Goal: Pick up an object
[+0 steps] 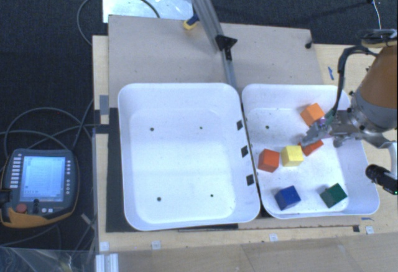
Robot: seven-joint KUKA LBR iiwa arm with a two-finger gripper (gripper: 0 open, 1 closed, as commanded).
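End effector (313, 140) low in right bin (357, 202).
Fingers' state cannot be told; a red block (313, 147) lies just beside the yellow block (292, 155).

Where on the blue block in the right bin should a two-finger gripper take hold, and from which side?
Grip the blue block across two opposite flat side faces, coming straight down from above. It sits flat on the right bin floor with its top face showing and open floor around it; the green block and yellow block stand apart. It is turned slightly, so the fingers should probably rotate to match.
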